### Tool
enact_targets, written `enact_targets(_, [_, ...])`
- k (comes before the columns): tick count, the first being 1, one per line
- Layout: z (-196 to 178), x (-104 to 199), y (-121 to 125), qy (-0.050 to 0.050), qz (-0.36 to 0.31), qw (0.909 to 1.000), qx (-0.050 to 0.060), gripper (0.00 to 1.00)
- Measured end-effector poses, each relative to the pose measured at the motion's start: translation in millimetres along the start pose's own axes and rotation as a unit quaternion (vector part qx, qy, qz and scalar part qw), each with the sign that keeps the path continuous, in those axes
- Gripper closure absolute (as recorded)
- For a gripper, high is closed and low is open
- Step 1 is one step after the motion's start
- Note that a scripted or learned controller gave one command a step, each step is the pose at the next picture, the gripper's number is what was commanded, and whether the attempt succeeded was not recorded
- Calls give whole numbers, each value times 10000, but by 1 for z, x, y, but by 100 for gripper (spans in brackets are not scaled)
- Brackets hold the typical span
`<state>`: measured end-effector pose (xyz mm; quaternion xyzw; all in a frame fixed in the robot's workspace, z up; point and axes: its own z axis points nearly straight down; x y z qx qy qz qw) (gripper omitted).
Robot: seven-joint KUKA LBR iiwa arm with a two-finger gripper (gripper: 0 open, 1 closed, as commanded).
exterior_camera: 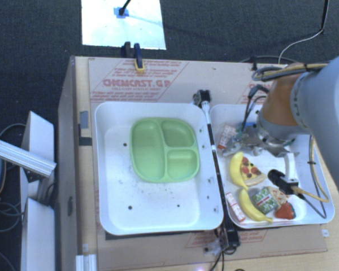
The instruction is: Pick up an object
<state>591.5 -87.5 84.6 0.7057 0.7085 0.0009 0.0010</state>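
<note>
The right bin (322, 168) holds several toy foods. A yellow banana (235, 168) lies beside a pizza slice (252, 171). A second banana (249, 206) rests near the front wall, next to a green packet (264, 197) and a red strawberry (285, 210). A small red-and-white packet (228, 132) lies at the back left. My gripper (234, 146) is low in this bin, just above the upper banana and close to the small packet. Nothing shows between its tips.
The left bin (113, 208) carries a green divided plate (164, 150). A black-and-white divider rail (213, 151) runs between the bins. The grey arm with its orange band (279, 100) crosses the right bin's back right. Cardboard (135, 78) lies behind the bins.
</note>
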Motion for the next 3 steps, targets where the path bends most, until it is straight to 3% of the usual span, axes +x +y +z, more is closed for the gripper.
enact_targets(1, [0,4,-31,2,10,10000,11,0])
enact_targets(2, [-10,4,-30,0,-5,10000,0,100])
enact_targets(3, [-101,63,-22,6,-4,10000,-2,100])
